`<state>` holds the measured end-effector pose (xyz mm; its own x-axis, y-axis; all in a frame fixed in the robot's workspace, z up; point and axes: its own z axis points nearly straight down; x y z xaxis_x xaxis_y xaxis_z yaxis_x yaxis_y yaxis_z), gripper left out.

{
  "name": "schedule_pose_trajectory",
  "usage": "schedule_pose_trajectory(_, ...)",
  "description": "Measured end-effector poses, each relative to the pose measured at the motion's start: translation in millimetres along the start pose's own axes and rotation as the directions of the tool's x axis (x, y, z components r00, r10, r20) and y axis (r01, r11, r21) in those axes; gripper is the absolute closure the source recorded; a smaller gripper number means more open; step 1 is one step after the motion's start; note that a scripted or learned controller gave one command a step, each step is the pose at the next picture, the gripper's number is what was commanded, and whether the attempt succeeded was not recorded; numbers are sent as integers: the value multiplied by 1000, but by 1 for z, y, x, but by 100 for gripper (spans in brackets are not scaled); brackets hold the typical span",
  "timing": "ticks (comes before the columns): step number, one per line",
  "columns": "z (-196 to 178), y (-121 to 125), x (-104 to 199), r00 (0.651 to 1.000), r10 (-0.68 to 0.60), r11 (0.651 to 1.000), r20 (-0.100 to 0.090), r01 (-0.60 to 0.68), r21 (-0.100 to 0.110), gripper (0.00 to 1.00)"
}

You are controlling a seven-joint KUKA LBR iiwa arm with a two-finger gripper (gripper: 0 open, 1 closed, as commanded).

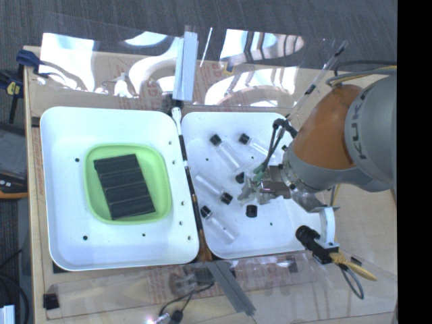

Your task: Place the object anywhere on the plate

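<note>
The object, a dark ridged slab (123, 185), lies on the green plate (156, 162) in the left bin (54, 140). The fingers (251, 193) hover over the right bin (202, 130); their opening is too blurred to tell.

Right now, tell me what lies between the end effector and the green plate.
In the camera view, clear vials with black caps and the bins' adjoining rims lie between end effector and green plate.

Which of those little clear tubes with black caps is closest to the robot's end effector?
The vial in the middle of the right bin, its black cap lying just left of the end effector. The other vials lie farther off, toward the bin's far and near edges.
</note>
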<state>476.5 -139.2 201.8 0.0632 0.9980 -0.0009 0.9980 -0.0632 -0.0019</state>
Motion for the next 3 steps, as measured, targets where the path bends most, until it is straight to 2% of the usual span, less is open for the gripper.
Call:
schedule_pose_trajectory(1,11,37,78,995,-104,995,-2,104,2,100)
schedule_pose_trajectory(2,10,60,123,973,-231,973,-1,231,0,100)
schedule_pose_trajectory(3,10,60,123,973,-231,973,-1,231,0,0)
